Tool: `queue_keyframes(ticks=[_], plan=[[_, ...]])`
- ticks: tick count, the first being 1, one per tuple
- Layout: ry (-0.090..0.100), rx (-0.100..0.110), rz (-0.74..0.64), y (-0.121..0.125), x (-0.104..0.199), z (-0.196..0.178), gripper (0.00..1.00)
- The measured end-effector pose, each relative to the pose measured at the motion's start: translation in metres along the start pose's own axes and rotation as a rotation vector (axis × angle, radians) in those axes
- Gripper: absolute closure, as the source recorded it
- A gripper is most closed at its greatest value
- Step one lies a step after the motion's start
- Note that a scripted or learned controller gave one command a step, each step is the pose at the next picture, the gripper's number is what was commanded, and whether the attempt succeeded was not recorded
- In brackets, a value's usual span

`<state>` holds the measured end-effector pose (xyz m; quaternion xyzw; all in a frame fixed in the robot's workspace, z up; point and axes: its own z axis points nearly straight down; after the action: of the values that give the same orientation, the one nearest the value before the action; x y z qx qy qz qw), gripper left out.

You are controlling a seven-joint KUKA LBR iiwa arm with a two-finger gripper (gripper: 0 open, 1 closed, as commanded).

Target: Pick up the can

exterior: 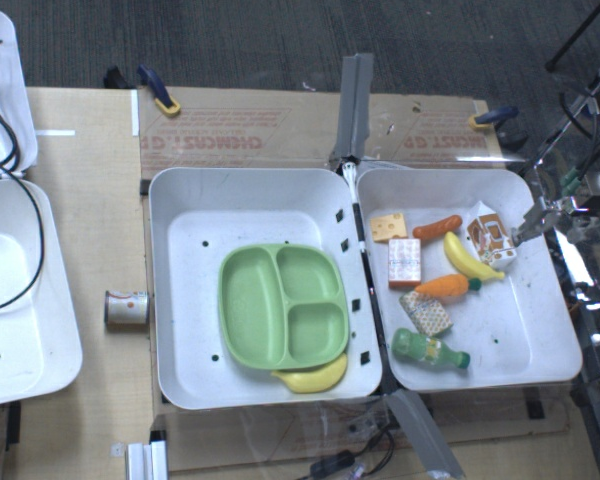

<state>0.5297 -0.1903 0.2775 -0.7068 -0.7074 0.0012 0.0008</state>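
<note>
Lowest in view, a green bottle (pixel 430 349) lies in the right bin (pixel 540 368). Far left, on the worktop (pixel 90 358) beside the left bin (pixel 165 298), the can (pixel 126 308) lies sideways, well apart from the gripper (pixel 540 220); jaws' state cannot be told.

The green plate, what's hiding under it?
A yellow banana-like toy pokes out from under the green plate at its front edge. Its remaining part is covered, so its full shape can't be seen.

A shiny metal can (pixel 127 308) lies on a pale, matt wood surface (pixel 90 138), beside glossy white plastic bins (pixel 180 218) holding a smooth, matt green plastic divided plate (pixel 283 306).
</note>
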Motion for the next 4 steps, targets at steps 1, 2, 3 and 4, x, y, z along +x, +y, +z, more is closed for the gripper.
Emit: queue_keyframes(ticks=[1,2,3,4], plan=[[0.001,0.001,0.181,-0.053,0.017,0.154,0.00],[0.003,-0.002,0.097,0.002,-0.023,0.154,0.00],[-0.001,-0.003,0.120,0.058,-0.024,0.133,0.00],[0.001,-0.008,0.368,0.106,-0.006,0.182,0.00]])
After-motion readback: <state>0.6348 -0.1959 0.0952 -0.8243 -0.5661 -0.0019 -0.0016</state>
